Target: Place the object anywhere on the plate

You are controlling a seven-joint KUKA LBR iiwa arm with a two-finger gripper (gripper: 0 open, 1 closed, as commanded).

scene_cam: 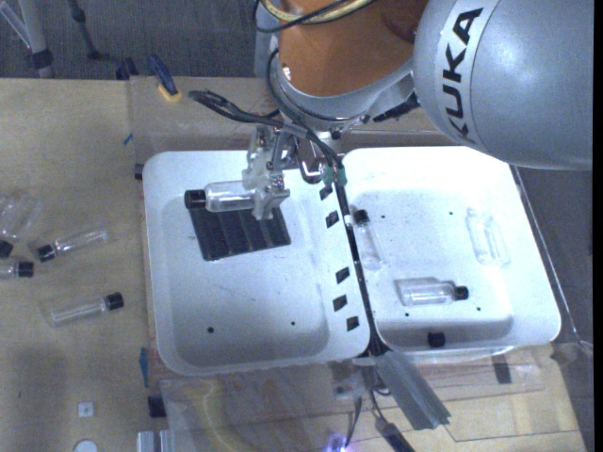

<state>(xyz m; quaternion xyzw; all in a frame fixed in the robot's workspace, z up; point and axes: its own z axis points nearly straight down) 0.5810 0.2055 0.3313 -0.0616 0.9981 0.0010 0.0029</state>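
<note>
Clear small bottle (223, 197) with a black cap at its left end, lying on its side, see-through body catching a pale glare. Held crosswise over the upper part of the dark ribbed plate (240, 230), which sits flat in the left bin (236, 318). Whether touching the plate or just above it: cannot tell.

End effector (268, 188) down over the left bin, just left of the seam between the two bins. Fingers pinched on the bottle's right end, cap end sticking out to the left, free of the fingers. Grey arm (509, 55) with its orange band reaching in from the upper right, cables looping past the wrist.

In the right bin (528, 318): a second clear bottle (429, 293) with a dark cap pointing right, on its side near the front; another clear vial (483, 235) toward the far right side; a third vial (366, 238) close along the seam.

On the counter (66, 111) left of the bins: several loose clear vials (83, 307) with black caps, well apart from the plate.
</note>
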